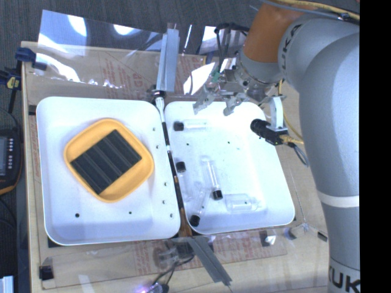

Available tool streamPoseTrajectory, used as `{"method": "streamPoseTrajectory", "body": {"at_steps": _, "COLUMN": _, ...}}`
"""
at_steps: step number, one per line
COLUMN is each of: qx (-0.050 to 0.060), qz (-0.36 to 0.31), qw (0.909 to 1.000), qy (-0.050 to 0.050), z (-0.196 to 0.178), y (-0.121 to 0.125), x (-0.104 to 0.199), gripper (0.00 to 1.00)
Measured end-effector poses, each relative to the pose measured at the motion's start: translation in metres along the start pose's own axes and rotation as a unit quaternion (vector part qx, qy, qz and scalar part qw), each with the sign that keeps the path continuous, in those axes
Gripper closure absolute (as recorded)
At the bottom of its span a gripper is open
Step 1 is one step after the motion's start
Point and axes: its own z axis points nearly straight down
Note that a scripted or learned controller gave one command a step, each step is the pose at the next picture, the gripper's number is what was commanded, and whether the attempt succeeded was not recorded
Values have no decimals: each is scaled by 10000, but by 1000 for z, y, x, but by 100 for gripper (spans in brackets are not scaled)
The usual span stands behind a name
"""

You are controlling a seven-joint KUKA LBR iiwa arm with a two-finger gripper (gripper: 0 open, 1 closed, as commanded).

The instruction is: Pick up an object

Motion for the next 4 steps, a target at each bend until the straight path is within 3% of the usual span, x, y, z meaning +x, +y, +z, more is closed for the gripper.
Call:
{"method": "streamPoseTrajectory", "body": {"at_steps": 1, "qx": -1, "qz": -107, "qw": 9999, "qy": -5, "z": 81, "y": -80, "x": -52, "gripper": 0}}
{"method": "streamPoseTrajectory", "body": {"at_steps": 2, "qx": -5, "qz": -289, "qw": 9996, "qy": 1, "z": 134, "y": -128, "x": -79, "gripper": 0}}
{"method": "streamPoseTrajectory", "body": {"at_steps": 3, "qx": -17, "qz": -687, "qw": 9976, "qy": 4, "z": 134, "y": -178, "x": -81, "gripper": 0}}
{"method": "streamPoseTrajectory", "body": {"at_steps": 4, "qx": -7, "qz": -726, "qw": 9974, "qy": 1, "z": 124, "y": -177, "x": -81, "gripper": 100}}
